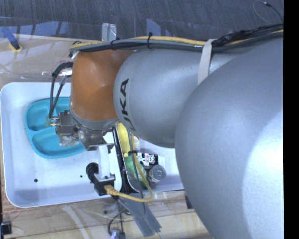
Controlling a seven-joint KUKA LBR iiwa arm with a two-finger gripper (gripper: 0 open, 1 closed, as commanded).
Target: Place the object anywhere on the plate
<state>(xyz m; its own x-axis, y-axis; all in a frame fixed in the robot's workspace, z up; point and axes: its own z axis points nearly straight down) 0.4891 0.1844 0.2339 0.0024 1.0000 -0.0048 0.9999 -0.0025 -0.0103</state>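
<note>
A blue plate [41, 126] with divided sections lies in the left white bin [25, 183], toward its far side. My gripper [65, 132] hangs over the plate's right part, under the orange wrist band [92, 91], and the wrist hides that edge of the plate. Seen from above, the gripper is a cluster of grey metal parts with black cables running up to it. No object can be made out on the visible blue surface of the plate.
The grey arm covers the right bin almost entirely. At its left edge peek out a yellow item [122, 136], a green item [133, 167], a small labelled piece [147, 159] and a round metal part [158, 173]. Black-and-yellow cabling [105, 185] hangs over the bin divider.
</note>
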